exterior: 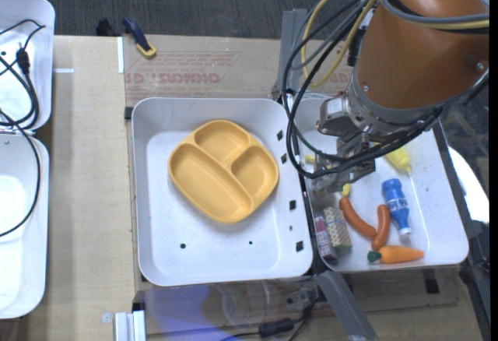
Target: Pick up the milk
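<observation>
Gripper (342, 176): low over the right bin (447, 250); jaw state cannot be told.
Risk: the milk is not identifiable; the sausages (366, 223) may get grabbed instead.

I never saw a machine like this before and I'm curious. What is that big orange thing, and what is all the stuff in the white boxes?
The big orange thing is part of a robot arm, seen from a camera fixed above the bench and looking down at a slant. The arm reaches in from the right, with cables looping around it. Its end effector, the part meant for grabbing, hangs over the right bin; I cannot tell if it is holding anything.

There are two shallow white bins side by side. The left bin holds a yellow plate split into three sections. The right bin holds toy food: a blue bottle, a carrot, two sausages and a small printed packet. Something yellow peeks out near the arm.

The robot is supposed to pick up the milk.
</observation>
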### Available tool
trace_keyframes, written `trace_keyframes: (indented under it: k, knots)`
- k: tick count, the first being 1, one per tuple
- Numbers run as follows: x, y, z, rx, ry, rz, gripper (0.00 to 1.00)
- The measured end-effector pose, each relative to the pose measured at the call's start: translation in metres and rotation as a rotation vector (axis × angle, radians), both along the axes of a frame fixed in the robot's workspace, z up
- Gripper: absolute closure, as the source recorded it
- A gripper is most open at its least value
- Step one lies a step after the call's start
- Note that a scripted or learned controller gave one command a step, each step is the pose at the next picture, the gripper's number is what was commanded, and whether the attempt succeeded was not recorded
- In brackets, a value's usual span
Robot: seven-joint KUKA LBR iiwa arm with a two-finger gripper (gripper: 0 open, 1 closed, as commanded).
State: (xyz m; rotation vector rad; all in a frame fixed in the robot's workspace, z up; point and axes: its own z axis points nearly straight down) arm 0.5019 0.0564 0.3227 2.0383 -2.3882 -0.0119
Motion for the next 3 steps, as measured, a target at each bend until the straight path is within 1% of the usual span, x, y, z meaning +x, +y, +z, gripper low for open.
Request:
trace_keyframes:
  k: [1, 2, 3]
  knots:
    - [-0.022, -0.008, -0.05, 0.0, -0.001, 0.119, 1.0]
    - [-0.02, 0.026, -0.003, 0.003, -0.004, 0.329, 1.0]
    - [-0.022, -0.033, -0.05, 0.001, -0.001, 0.172, 1.0]
